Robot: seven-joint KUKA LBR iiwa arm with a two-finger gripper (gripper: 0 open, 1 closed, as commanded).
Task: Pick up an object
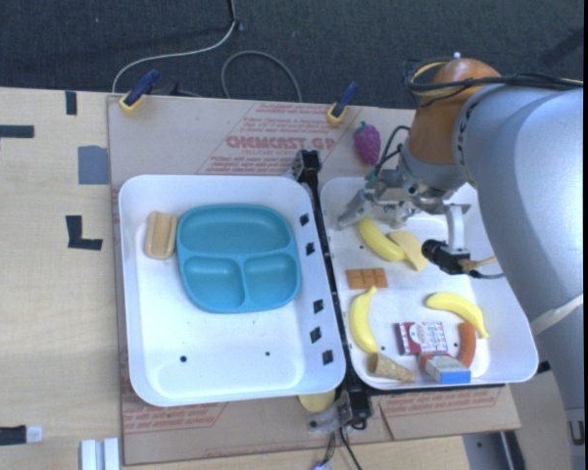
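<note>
My gripper [402, 221] hangs over the back of the right bin [510, 306], with its fingers spread wide and open. One grey finger [350, 210] points toward the divider and the other [457, 227] stands to the right. Just below and between them lie a small banana [378, 240] and a yellow wedge [410, 250], and nothing is held. Further forward in this bin are an orange cracker [366, 279], two more bananas [362, 322] [458, 311], a red and white box [421, 338], a sausage [467, 344], a tan wedge [392, 367] and a small block [447, 368].
The left bin [147, 360] holds a blue divided plate [240, 258] and a tan bread slice [160, 235]. A purple fruit [367, 142] lies on the cardboard behind the right bin. A yellow item [317, 400] sticks out under the front edge. The arm's bulk [529, 184] covers the right side.
</note>
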